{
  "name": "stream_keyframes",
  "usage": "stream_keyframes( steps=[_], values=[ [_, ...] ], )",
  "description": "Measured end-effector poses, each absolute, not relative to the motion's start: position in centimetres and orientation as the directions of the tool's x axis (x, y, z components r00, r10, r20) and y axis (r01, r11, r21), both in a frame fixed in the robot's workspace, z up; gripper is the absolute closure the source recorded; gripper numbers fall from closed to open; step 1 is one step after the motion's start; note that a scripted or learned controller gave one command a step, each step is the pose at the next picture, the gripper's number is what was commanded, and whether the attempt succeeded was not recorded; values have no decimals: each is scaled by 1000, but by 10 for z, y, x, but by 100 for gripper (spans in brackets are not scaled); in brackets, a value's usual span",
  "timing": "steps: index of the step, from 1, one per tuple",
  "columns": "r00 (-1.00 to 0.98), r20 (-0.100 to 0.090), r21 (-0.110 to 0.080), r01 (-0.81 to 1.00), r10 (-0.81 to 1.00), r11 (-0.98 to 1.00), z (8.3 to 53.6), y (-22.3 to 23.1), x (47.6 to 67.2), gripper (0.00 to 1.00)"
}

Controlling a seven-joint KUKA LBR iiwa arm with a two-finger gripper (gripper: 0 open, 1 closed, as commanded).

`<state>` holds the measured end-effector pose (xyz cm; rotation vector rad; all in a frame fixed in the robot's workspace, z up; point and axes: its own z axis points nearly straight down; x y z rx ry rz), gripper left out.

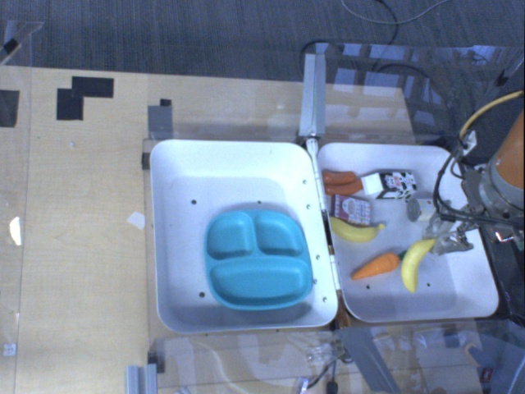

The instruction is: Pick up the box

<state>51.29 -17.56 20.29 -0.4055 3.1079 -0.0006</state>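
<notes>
A small maroon and white box (353, 210) lies flat in the right bin (459, 298), near its left wall. A white carton with a black-and-white print (390, 184) lies just behind it. My gripper (445, 238) hangs low over the right side of this bin, by the top end of a yellow banana (413, 263). It is well to the right of both the box and the carton and touches neither.
The right bin also holds a red-orange sausage-like piece (341, 182), a second banana (355, 231) and a carrot (376, 266). A blue divided plate (258, 258) sits in the left bin (176, 220). The arm's cables (447, 179) loop over the right bin's far right corner.
</notes>
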Motion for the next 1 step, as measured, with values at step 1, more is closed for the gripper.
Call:
stream_keyframes(
  steps=[1],
  values=[
    [-966,-13,-1,-257,-257,966,211,-175,516,100]
  ],
)
